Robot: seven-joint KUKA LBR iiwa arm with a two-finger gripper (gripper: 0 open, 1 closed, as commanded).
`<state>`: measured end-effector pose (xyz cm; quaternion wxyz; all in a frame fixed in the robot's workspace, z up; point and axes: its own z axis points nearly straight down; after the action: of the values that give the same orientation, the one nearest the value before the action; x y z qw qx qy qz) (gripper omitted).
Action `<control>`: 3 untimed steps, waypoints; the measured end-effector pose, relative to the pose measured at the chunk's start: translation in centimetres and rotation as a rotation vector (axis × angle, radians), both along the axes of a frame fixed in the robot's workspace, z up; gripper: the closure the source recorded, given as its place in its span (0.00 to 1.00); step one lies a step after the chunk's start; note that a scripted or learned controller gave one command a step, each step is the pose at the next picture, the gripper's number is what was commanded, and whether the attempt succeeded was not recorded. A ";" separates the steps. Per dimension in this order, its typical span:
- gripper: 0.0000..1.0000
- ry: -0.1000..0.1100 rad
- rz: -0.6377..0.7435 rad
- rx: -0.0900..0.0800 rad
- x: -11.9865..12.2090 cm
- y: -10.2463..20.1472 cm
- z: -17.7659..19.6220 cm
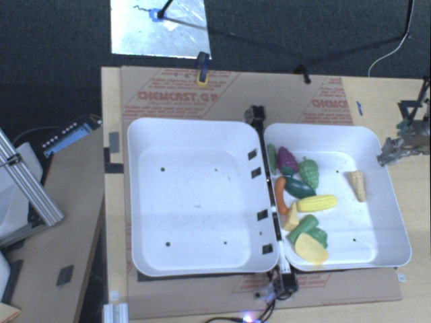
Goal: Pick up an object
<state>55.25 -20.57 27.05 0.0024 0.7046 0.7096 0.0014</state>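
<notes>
You are at the very start of the pick: nothing is grasped and the gripper (399, 150) sits at the right edge, outside the right bin (387, 200) by its upper right rim. Whether its fingers are apart or together you cannot tell; the tool is too small and blurred there.

Nearest to the fingers, just inside the bin, lies a pale cone-shaped piece (357, 184), alone and well apart from everything else. Farther from the fingers is the yellow corn (316, 203), then the crowded heap against the bin's far wall: green vegetables (308, 172), a purple grape bunch (287, 159), an orange carrot (281, 195) and a yellow lemon-like piece (311, 249). Beyond those lies the left bin (195, 194).

Your next move, as I judge it, is to come over the rim, descend over one item, and the lone cone looks the easiest target.
</notes>
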 end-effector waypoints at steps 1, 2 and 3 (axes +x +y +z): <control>1.00 -0.016 -0.003 -0.007 -2.4 -0.2 17.0; 1.00 -0.006 0.002 -0.003 4.9 2.5 21.3; 1.00 -0.003 0.003 0.000 9.8 7.5 24.1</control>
<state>65.09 -13.06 51.20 0.0036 0.7036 0.7106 0.0024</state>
